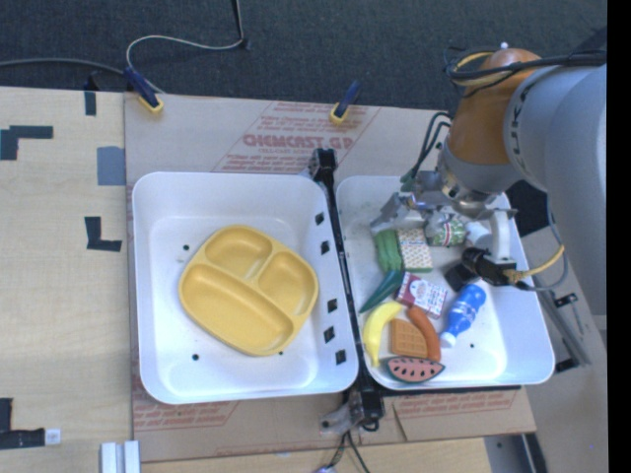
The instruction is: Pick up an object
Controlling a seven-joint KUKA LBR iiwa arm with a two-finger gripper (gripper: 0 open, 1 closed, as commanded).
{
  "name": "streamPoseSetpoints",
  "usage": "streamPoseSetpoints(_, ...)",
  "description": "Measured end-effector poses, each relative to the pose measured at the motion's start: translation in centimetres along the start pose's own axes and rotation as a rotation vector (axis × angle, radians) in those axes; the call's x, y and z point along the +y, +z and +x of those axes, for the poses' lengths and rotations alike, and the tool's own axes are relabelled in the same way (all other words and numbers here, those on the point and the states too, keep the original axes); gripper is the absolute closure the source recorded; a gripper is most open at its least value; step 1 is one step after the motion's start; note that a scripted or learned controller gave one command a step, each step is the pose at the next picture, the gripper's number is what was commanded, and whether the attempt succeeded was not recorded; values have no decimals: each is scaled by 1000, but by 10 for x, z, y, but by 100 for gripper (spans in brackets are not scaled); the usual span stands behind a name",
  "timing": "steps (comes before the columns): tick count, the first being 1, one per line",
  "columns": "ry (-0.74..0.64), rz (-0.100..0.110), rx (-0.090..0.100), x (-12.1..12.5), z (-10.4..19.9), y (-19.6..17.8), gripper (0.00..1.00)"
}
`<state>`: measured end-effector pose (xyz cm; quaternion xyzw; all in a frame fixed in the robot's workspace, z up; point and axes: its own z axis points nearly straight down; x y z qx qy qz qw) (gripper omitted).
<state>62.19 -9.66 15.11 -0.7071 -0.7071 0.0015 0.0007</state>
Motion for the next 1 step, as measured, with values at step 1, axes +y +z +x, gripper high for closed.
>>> streamPoseSetpoints(1,0,-11,-3,1,-9,62,0)
